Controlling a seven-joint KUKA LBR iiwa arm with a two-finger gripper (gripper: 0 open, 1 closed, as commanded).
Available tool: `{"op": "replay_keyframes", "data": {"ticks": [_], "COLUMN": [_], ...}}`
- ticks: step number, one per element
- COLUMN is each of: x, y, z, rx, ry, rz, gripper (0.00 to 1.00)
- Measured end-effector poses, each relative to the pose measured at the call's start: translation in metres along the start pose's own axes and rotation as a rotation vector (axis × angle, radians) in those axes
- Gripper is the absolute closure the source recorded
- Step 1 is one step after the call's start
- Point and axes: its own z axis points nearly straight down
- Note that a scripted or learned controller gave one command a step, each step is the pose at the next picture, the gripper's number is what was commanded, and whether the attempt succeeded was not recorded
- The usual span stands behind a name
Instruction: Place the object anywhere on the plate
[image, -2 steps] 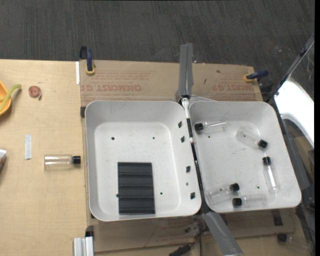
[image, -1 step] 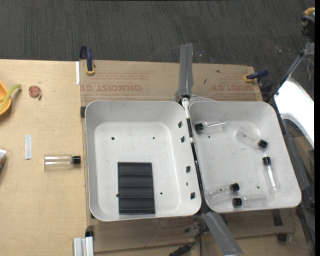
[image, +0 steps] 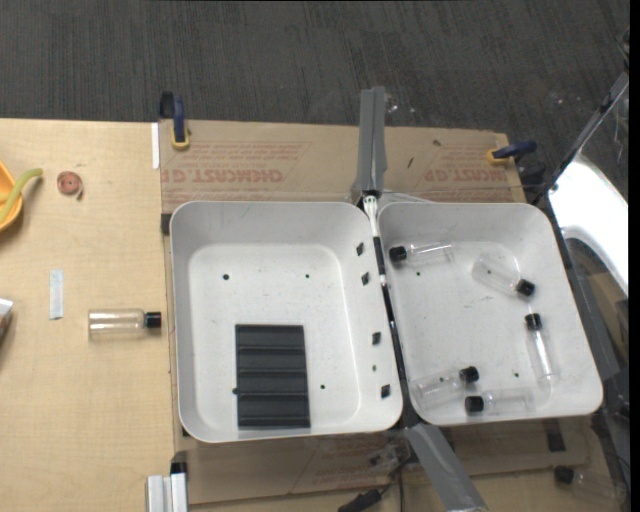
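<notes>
Cardboard (image: 270, 165) is spread over a wooden table (image: 80, 420) and is held by clamps (image: 176, 122) at its far edge. Two white bins are set on it side by side, touching. A black ribbed plate (image: 270, 376) is seen lying flat in the left bin (image: 180, 300), near its front wall. Five black-capped clear vials (image: 420, 253) are scattered in the right bin (image: 585, 375), all lying down. One similar bottle (image: 122, 321) is left on the table beside the left bin.
</notes>
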Motion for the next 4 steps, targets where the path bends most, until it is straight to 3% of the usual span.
{"op": "replay_keyframes", "data": {"ticks": [1, 2, 3, 4], "x": [-0.058, 0.007, -0.055, 0.007], "y": [-0.012, -0.074, -0.019, -0.047], "z": [0.000, 0.000, 0.000, 0.019], "rx": [0.001, 0.000, 0.001, 0.000], "ry": [0.000, 0.001, -0.001, 0.000], "rz": [0.002, -0.022, -0.112, 0.000], "gripper": [0.00, 0.00, 0.00, 0.00]}}
